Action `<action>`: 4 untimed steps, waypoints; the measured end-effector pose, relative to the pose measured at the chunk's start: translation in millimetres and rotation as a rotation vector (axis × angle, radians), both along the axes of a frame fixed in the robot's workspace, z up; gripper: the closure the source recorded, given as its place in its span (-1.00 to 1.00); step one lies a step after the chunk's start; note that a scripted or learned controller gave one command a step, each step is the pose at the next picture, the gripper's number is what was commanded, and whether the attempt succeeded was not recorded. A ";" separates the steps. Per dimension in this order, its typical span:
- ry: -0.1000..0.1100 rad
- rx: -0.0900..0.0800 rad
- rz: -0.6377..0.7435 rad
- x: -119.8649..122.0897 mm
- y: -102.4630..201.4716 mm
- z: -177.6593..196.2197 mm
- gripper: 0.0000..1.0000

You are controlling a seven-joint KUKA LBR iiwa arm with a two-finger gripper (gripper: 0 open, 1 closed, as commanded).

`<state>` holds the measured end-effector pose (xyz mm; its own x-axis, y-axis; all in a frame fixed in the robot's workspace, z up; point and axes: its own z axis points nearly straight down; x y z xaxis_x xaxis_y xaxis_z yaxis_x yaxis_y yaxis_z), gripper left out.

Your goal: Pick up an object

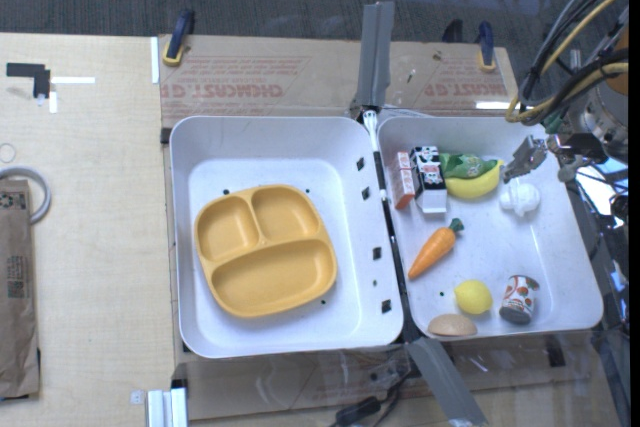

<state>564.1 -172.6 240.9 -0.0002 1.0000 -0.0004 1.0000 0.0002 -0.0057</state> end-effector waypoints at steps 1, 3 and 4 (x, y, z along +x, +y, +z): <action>-0.001 -0.002 -0.231 54.8 14.4 -52.2 -1.00; -0.017 -0.004 -0.200 86.7 -19.8 -133.4 1.00; -0.025 -0.007 -0.149 59.4 31.2 -139.9 1.00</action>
<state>623.4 -141.4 101.0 0.1485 0.9889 -0.0056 0.9887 -0.1483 0.0193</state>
